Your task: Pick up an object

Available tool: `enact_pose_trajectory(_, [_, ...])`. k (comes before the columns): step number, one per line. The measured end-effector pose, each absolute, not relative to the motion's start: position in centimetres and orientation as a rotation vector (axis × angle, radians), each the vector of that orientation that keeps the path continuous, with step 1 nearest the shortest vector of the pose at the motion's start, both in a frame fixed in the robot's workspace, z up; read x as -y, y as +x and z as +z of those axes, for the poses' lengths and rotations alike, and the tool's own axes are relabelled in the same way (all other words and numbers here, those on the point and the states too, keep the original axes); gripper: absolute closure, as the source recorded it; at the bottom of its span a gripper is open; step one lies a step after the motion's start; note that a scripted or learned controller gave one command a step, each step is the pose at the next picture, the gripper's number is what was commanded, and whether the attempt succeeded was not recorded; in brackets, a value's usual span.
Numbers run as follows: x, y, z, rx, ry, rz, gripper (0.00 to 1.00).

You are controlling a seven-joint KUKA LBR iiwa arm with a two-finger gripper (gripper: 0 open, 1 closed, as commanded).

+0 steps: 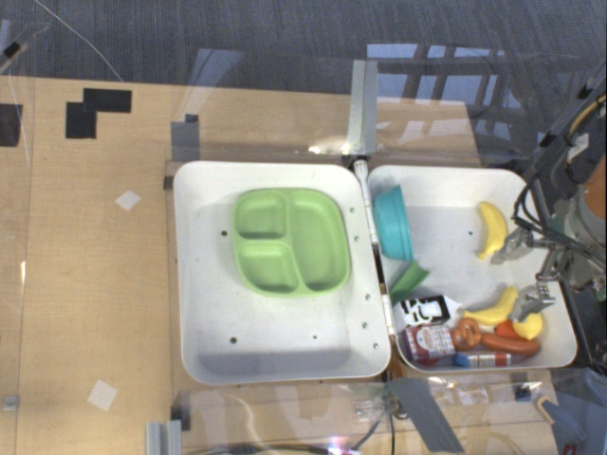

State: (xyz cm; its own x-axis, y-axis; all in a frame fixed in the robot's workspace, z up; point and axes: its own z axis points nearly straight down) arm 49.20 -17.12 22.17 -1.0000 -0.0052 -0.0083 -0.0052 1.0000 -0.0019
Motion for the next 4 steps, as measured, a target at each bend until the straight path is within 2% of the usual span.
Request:
enact_pose_trajectory(1, [17.3, 49.6, 10.5, -3.138, -0.098, 0.001, 0.0])
enact_pose_trajectory(2, [18.0, 54.5, 10.1, -3.126, -0.111, -0.007, 0.0])
enact_pose_trajectory(3, [20.4, 63.3, 11.6, -3.088, -0.491, -0.008, 0.0])
enact_pose_trajectory(4, [20.5, 63.4, 8.8, -3.114, -0.31, -0.003, 0.0])
